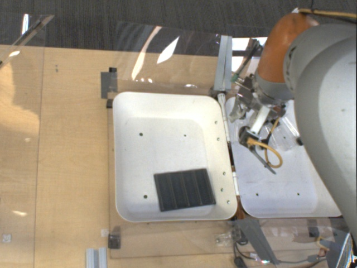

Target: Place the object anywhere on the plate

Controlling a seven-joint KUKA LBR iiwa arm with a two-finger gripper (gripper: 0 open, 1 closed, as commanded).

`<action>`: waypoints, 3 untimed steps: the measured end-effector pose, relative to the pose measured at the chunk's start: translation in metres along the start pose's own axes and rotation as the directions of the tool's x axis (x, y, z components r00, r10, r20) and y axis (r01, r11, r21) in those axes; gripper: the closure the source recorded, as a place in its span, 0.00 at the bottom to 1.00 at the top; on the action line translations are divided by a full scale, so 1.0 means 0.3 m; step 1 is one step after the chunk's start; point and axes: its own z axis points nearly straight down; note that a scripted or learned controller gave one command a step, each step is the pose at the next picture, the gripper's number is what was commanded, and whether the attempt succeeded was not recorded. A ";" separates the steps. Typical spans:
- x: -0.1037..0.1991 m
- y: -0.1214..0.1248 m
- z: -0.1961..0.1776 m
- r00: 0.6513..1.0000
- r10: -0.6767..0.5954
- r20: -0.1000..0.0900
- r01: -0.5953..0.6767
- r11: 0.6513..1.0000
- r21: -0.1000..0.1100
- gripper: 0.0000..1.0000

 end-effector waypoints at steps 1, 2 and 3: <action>0.298 -0.001 -0.001 0.987 0.162 0.000 -0.162 0.987 0.000 1.00; 0.512 -0.154 0.164 0.959 0.285 0.000 -0.285 0.959 0.001 1.00; 0.725 -0.291 -0.075 0.968 -0.249 -0.003 0.249 0.968 -0.003 1.00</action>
